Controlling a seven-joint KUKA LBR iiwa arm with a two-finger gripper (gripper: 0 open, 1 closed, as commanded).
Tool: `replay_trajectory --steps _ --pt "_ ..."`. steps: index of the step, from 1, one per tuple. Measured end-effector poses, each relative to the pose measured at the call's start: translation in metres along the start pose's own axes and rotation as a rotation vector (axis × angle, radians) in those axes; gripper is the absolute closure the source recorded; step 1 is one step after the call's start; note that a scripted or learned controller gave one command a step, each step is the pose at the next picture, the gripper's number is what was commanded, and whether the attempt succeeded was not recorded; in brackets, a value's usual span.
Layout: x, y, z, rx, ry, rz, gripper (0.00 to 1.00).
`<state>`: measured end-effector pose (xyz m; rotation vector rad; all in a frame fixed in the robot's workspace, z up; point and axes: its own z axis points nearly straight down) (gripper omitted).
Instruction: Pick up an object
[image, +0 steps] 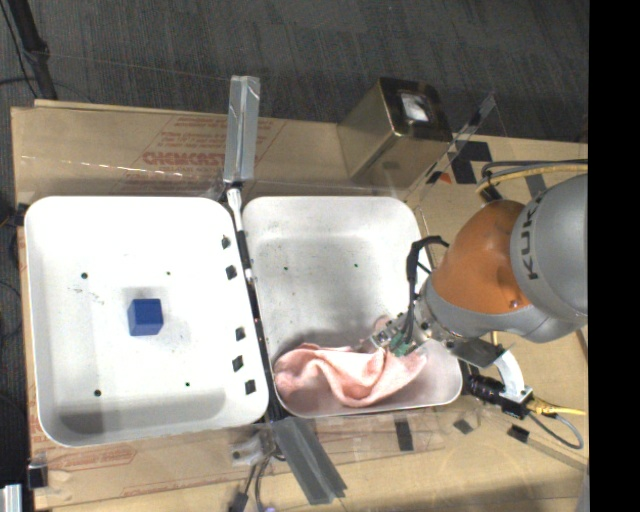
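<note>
gripper (398, 338) over near-right of right bin (330, 235) | jaws: we can't tell | pink cloth (345, 373) just left/near, long axis left-right | blue cube (146, 316) far left

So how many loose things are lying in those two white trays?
2. A blue cube sits in the left bin; a pink cloth lies along the right bin's near edge. Something could hide under the cloth.

Left bin (60, 260): your only obstacle is one blue cube (146, 316) near its middle, with open floor all around it. Right bin (330, 215): upper floor open to you; pink cloth (345, 372) heaped along the near wall, arm (500, 270) overhanging the right rim.
</note>
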<state>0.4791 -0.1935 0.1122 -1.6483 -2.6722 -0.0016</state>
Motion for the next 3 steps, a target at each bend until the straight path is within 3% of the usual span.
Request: replay_trajectory --steps 1,2,3 --pt "0.0 0.001 -0.009 0.0 0.0 -0.005 1.0" --pt "0.0 0.001 -0.01 0.0 0.0 -0.005 0.0" --pt "-0.023 0.084 0.021 0.002 0.0 0.196 0.0"
